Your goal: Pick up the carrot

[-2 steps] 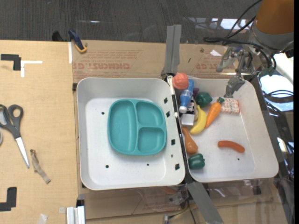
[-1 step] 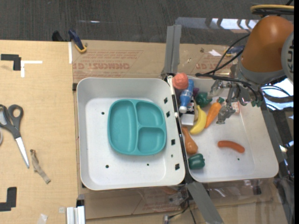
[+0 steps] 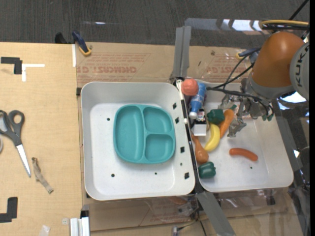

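While the end effector (image 3: 239,122) hovers just beside it, grip state impossible to tell, the carrot (image 3: 226,122) lies slanted in the right bin (image 3: 266,173) against the banana (image 3: 213,137) — likely light, stiff, smooth; best grabbed mid-body.

The gripper (image 3: 238,123) hovers in the right bin (image 3: 268,171), just at three o'clock of the carrot (image 3: 226,122), beside the banana (image 3: 213,137).

Glossy plastic carrot (image 3: 226,122), banana (image 3: 213,137); smooth matt teal plastic tray (image 3: 144,133); white plastic bins (image 3: 93,146); metal scissors (image 3: 18,141) on wood-grain benchtop (image 3: 39,107)
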Controlling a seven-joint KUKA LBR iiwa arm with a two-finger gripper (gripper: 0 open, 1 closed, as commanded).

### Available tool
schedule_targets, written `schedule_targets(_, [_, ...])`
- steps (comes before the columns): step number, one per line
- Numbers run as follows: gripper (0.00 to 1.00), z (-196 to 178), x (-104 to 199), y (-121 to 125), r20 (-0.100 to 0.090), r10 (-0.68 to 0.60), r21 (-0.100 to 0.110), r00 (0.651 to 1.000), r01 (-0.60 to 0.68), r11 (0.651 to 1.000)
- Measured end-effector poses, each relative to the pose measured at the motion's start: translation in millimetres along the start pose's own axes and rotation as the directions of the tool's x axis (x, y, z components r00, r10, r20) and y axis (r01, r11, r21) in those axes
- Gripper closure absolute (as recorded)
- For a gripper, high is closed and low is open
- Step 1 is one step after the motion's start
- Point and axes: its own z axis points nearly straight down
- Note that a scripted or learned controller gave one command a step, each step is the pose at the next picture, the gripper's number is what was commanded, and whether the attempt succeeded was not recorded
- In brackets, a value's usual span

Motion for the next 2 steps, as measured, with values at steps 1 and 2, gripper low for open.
schedule_targets(1, [1.00, -11.2, -2.0, 0.3, 0.006, -0.003, 0.002, 1.000, 0.003, 1.000])
schedule_targets(2, [0.00, -11.2, -2.1, 0.5, 0.006, -0.003, 0.002, 1.000, 0.003, 1.000])
